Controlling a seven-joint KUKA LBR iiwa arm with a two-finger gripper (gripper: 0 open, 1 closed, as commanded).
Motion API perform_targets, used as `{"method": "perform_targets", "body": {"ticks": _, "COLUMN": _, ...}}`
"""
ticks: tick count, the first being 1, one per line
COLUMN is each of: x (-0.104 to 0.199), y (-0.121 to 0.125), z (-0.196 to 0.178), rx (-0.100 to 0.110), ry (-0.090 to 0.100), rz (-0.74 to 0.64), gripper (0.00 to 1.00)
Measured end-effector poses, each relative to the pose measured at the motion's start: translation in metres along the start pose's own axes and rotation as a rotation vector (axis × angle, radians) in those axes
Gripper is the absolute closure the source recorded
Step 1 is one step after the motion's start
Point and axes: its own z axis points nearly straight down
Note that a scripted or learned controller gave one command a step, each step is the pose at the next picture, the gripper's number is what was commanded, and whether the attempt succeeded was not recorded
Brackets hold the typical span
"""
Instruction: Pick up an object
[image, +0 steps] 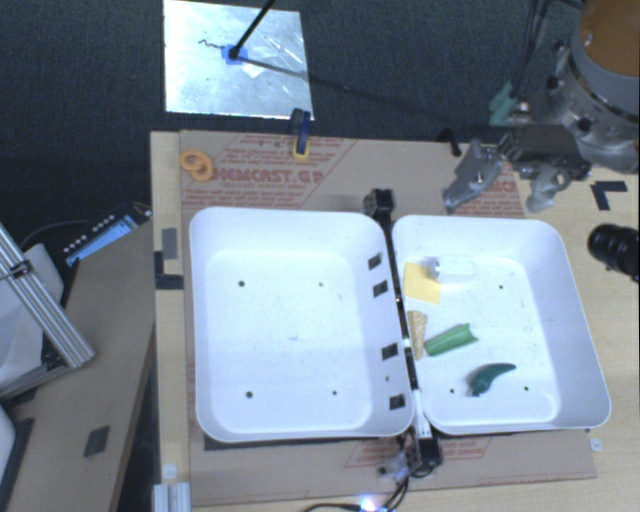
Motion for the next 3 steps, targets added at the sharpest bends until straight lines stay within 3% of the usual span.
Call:
{"method": "perform_targets", "body": {"ticks": 1, "x": 0.010, "y": 0.000, "z": -0.011, "rx": -0.002, "ry": 0.004, "rz": -0.022, "gripper": 1.00}}
{"method": "perform_targets", "body": {"ticks": 2, "x": -0.180, "y": 0.001, "z": 0.002, "rx": 0.001, "ry": -0.002, "rz": -0.001, "gripper": 1.00}}
{"method": "perform_targets", "body": {"ticks": 3, "x": -0.262, "y": 0.026, "z": 0.002, "rx": 0.001, "ry": -0.002, "rz": -0.010, "gripper": 1.00}}
